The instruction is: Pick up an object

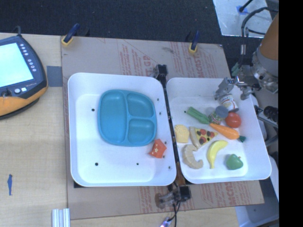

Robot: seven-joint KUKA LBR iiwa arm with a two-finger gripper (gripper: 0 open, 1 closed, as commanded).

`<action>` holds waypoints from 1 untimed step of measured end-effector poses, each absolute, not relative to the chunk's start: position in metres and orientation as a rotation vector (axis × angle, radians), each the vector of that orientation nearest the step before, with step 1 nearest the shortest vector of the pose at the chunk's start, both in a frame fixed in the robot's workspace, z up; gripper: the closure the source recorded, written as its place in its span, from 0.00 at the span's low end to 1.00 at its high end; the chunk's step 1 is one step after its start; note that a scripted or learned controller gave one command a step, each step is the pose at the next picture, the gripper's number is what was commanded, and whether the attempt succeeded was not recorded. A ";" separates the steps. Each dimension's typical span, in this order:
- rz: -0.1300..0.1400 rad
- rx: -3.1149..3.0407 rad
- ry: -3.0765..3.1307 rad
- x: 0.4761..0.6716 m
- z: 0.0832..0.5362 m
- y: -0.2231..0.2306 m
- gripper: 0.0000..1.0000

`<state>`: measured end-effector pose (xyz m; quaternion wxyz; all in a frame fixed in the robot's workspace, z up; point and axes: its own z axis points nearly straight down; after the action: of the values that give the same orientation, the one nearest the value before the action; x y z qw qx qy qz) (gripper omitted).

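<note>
Objects for picking lie in the right bin (255,174), most of them below and to the left of the gripper (230,90). The gripper sits over the upper right part of that bin; whether it is wide or narrow cannot be told. Directly below the gripper, and touching or nearly touching it, is a small jar (229,102) with a white and red label. Just below the jar lies a grey cap-like piece (220,112), and beside that, to the right, a tomato (233,120). A carrot (225,131) lies at a slant under the tomato, its green end toward the right wall of the bin. Left of the grey piece lies a green pod (197,115), tilted. Further below the gripper are a pizza slice (202,136), a corn cob (181,133) to its left, a banana (216,152), a green pepper (234,161) near the lower right corner, and a pale beige piece (191,157) at the lower left. The left bin (80,164), well to the left of the gripper, holds a blue divided plate (127,117) and a small red-orange item (158,148) just beside the plate's lower right corner. Both bins rest on a brown board (142,56) clamped to the counter (33,174). A tablet (19,74) in an orange case lies at the far left.
</note>
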<state>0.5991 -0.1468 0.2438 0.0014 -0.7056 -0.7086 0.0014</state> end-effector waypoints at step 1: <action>-0.005 -2.219 -2.235 0.544 0.106 -0.171 0.00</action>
<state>0.5437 -0.1710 0.1061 -0.0037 -0.7046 -0.7096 -0.0015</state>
